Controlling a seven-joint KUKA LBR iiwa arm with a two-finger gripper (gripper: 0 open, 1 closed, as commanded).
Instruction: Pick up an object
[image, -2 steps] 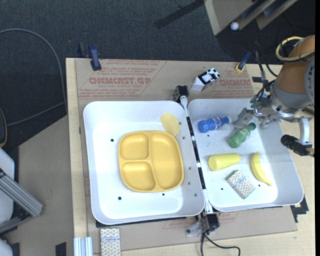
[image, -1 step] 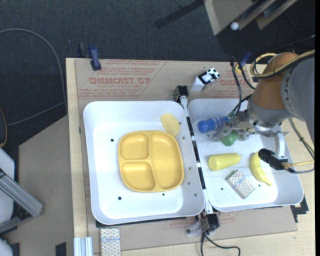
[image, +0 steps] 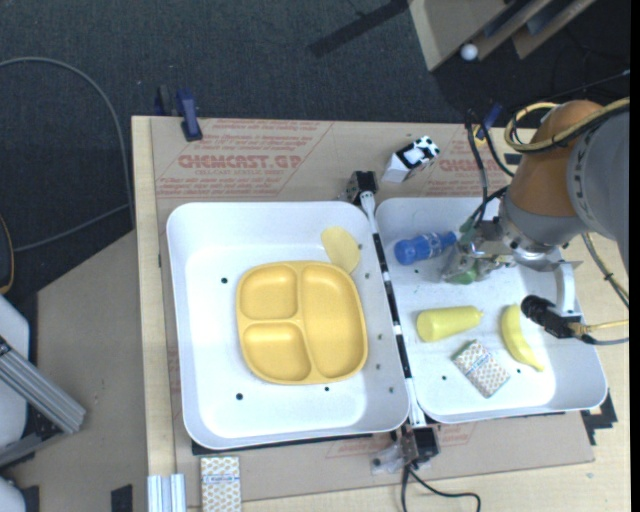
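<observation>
Red print "CHEMCAST GP" on brown board (image: 250, 160) behind bins, smaller lines unreadable

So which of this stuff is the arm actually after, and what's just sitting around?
For the job, in the right bin: claw, blue bottle, yellow bottle, banana, patterned packet.

Just lying about: yellow divided plate and yellow piece in the left bin.

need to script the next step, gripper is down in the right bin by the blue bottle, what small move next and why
Probably ease the gripper slightly toward the blue plastic bottle lying in the right white bin. The gripper sits low just beside the bottle's end, with nothing visibly between its fingers, so it likely needs centring over the bottle first.
</observation>
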